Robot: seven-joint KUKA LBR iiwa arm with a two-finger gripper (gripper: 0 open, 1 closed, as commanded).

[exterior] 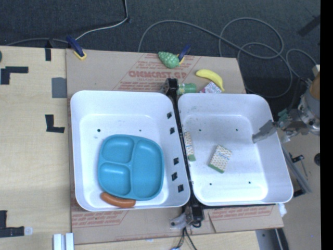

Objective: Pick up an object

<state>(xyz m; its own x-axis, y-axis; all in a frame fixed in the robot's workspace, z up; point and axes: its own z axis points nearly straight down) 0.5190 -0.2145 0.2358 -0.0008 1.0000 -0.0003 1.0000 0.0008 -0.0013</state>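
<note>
Bins sit side by side on the table [31, 155], over a cardboard sheet [140, 74]. The left bin [83, 105] holds a blue divided plate [130, 166] near its front, with an orange sausage [118, 200] touching the plate's front edge, by the bin's front wall. The right bin [250, 105] holds a small packet [220, 158] near its middle, lying flat and tilted, and a narrow strip [188, 145] along its left wall. The end effector [264, 131] reaches over the right bin's right rim, above the bin floor and apart from the packet; whether it is wide or narrow I cannot tell. Beyond the bins' far edge lie a banana [209, 78] and a green toy [168, 59] on the cardboard.
</note>
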